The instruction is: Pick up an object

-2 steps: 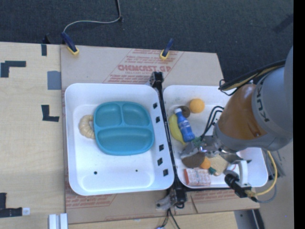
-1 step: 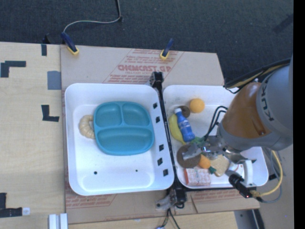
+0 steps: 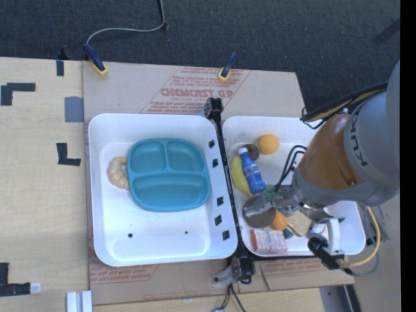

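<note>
- Grey metal arm with orange band (image 3: 338, 158) reaching in from the right, bent low over the right-hand shallow white bin (image 3: 354, 239); pincer (image 3: 276, 207) buried down among the clutter there, apparently hunting for something to lift.
- Impossible to tell whether the pincer is released or clenched, the wrist body hiding it; nothing visibly caught in it.
- Crowded against the pincer: a blue plastic bottle with white cap (image 3: 251, 172) lying tilted across a yellow banana-like piece (image 3: 238, 175), a round brownish-grey disc (image 3: 259, 213) just below, a small orange piece (image 3: 279, 221) touching that disc, a pale tan block (image 3: 297, 224) beside it, and a flat white-and-red packet (image 3: 268, 241) near the front wall.
- Orange ball (image 3: 268, 143) sitting apart at the back of the same bin, with a small dark brown lump (image 3: 251, 151) just beside it.
- Likely candidates for the pick: the disc or the orange piece, being closest under the wrist; tight packing makes a clean grab doubtful.
- Left-hand white bin (image 3: 104, 233) holding a blue divided plastic plate (image 3: 169, 174) with a beige knobbly lump (image 3: 117, 172) tucked against its left edge, well away from the arm.
- Both bins resting on a sheet of brown printed cardboard (image 3: 188, 93) clipped at the back, on the light wooden table (image 3: 39, 194).
</note>
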Controlling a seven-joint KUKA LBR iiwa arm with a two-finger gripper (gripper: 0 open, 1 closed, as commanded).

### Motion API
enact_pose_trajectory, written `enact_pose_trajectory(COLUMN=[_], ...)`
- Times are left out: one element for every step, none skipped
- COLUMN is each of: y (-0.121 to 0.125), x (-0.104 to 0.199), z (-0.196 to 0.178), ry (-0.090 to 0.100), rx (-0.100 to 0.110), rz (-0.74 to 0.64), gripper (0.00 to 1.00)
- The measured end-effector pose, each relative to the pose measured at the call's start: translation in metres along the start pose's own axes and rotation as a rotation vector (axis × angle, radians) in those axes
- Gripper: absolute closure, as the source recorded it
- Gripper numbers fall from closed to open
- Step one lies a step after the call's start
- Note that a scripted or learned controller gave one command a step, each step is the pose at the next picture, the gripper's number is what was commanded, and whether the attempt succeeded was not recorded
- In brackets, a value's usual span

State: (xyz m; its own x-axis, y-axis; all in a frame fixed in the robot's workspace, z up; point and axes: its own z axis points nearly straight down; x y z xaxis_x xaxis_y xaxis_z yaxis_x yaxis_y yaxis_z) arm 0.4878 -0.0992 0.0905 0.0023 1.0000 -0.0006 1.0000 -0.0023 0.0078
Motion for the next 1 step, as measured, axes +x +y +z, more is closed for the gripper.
enact_pose_trajectory(y=[-0.0040], x=[-0.0165], z=[-0.0276], ry=[0.001], rx=[0.009], rz=[-0.002], gripper=[0.00])
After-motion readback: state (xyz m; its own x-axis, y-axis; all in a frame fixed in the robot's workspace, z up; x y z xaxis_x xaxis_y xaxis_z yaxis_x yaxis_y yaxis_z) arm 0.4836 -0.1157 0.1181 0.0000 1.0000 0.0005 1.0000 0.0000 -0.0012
